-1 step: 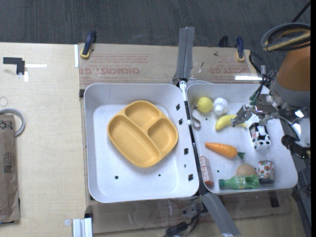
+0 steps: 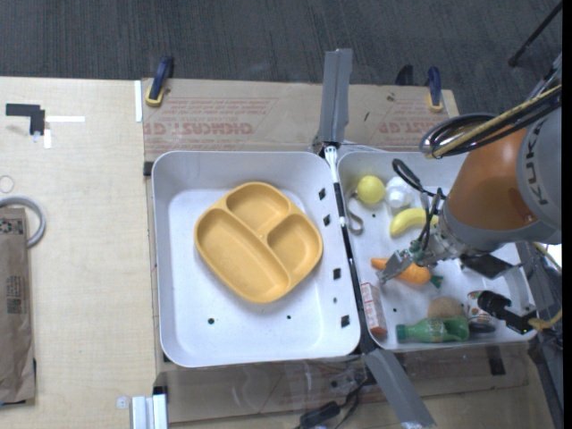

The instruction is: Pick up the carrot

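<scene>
The green bottle (image 2: pixel 433 331) lies below the gripper (image 2: pixel 399 264), whose narrow fingers straddle the carrot (image 2: pixel 407 272) for pickup.

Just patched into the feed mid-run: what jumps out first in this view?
The yellow divided plate dominates the left bin, lying at a slant. In the right bin, the grey arm with its orange band reaches down, its tool right at the carrot, amid a lemon, banana and green bottle.
</scene>
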`<state>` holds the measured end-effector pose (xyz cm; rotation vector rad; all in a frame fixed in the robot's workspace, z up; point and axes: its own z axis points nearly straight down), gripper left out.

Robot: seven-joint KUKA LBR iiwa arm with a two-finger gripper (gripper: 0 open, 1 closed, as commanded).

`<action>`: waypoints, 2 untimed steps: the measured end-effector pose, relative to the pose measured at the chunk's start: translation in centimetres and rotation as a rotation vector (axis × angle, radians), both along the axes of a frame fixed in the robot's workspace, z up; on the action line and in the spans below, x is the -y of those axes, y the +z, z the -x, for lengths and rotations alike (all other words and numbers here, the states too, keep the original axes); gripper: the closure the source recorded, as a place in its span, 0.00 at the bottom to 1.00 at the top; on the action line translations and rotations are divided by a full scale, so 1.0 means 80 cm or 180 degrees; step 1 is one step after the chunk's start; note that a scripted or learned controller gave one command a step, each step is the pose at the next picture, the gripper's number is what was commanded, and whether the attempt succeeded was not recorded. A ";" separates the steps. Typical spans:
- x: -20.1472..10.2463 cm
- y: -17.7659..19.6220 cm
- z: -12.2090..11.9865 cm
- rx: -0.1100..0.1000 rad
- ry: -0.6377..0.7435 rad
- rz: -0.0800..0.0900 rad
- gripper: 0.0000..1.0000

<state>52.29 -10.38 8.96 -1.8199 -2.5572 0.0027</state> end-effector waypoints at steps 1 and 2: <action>0.002 0.008 0.000 -0.0010 -0.0015 0.0001 1.00; -0.066 0.162 -0.054 0.0000 -0.0049 0.0006 1.00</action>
